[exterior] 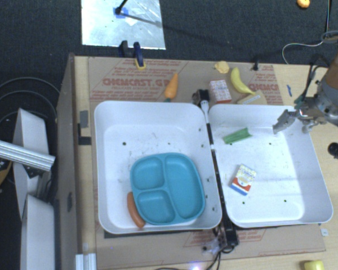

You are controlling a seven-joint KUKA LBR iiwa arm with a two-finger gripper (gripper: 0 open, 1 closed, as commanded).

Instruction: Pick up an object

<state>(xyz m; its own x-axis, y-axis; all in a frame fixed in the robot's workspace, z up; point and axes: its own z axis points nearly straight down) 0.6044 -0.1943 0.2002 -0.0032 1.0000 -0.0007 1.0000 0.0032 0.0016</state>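
The hand (293, 120) is seen at the far right edge of the right bin (315, 167), its fingers spread apart and nothing held between them; no object has been picked up yet, so the whole grasp is judged still to be done. Nearest in that bin, a small white carton (243, 179) lies flat; farther in, a green strip (236, 135) lies left of the hand, apart from it. In the left bin (110, 151), a blue divided tray (167, 188) and an orange sausage (135, 210) are seen. The arm (335, 89) is reached in from the right, wrist low over the bin's rim.
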